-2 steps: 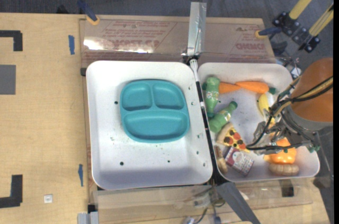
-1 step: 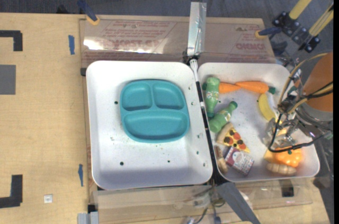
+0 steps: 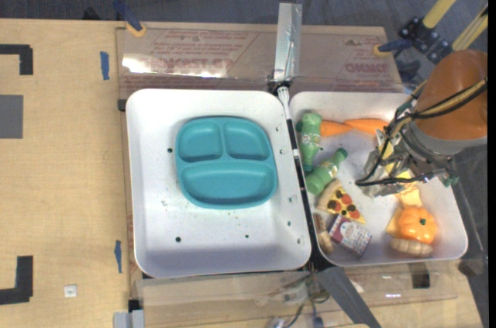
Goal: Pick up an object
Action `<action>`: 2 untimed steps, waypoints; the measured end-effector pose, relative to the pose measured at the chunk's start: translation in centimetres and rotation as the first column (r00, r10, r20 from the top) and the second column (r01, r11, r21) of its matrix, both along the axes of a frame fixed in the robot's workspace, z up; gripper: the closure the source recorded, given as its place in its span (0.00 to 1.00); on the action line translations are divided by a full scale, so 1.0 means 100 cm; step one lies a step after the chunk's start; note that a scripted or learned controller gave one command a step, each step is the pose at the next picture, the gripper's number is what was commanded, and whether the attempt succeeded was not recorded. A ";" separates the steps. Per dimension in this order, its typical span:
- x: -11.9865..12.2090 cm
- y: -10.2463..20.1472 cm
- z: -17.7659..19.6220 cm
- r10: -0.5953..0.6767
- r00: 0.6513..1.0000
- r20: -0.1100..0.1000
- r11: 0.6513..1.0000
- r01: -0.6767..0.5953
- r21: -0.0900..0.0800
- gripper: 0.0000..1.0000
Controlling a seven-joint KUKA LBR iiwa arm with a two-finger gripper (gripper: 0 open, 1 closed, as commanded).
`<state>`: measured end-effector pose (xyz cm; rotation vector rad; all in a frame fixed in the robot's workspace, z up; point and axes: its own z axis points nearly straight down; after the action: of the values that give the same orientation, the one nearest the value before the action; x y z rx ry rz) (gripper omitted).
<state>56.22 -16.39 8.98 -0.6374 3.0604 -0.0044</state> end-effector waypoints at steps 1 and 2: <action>0.074 0.041 0.000 -0.308 0.951 -0.001 0.951 0.308 0.005 1.00; -0.049 0.035 0.000 -0.266 0.964 -0.011 0.964 0.266 0.001 1.00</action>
<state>51.34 -12.91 9.01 -0.2217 3.1289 -0.0008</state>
